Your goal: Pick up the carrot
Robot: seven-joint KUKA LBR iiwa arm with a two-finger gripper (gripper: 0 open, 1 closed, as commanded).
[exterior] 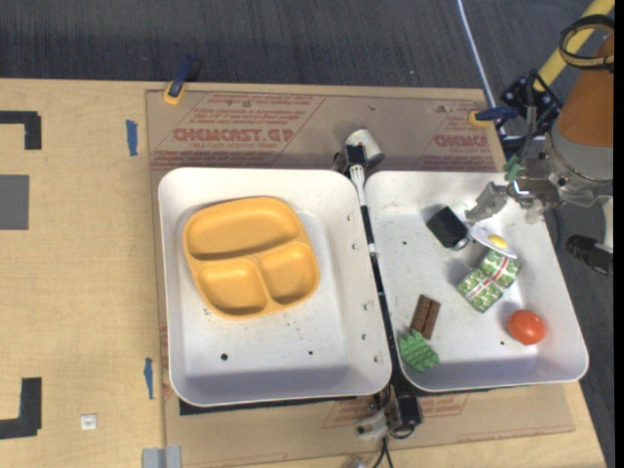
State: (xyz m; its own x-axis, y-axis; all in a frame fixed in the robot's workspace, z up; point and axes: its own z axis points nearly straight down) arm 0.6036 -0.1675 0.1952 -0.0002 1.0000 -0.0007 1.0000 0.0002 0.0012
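Pale wooden bench [78,261] carries a printed brown cardboard sheet [244,125], and on it two shallow white plastic bins sit edge to edge. In the left white bin [175,291] lies a glossy yellow three-compartment plastic plate [252,254], smooth and rounded.

On the speckled floor of the right white bin [409,203], the carrot [526,327] rests at about 5 o'clock, close to the rim and apart from everything else. It shows as a small, rounded orange-red lump with a pale spot, most likely a stubby toy carrot seen nearly end-on. I judge it light, stiff and rather slick, so it could roll or squirt out of a pinch. The surest hold would be straight down across its widest part, closing evenly on both sides, with room kept from the nearby bin wall.

At 10 o'clock from the carrot lies a crumpled green-and-white printed carton [487,281], thin-walled and easily dented. A small matte black block [448,227] sits near the bin's middle, towards 12 o'clock. A flat brown ridged bar [425,315] lies at 7 o'clock in the bin, and a knobbly green plastic piece [418,352] just below it.

The grey metal gripper [512,198] hangs over the right bin at about 1 o'clock, well apart from the carrot, under the orange-banded arm. Whether it is released or clenched I cannot tell; nothing is seen in its hold.
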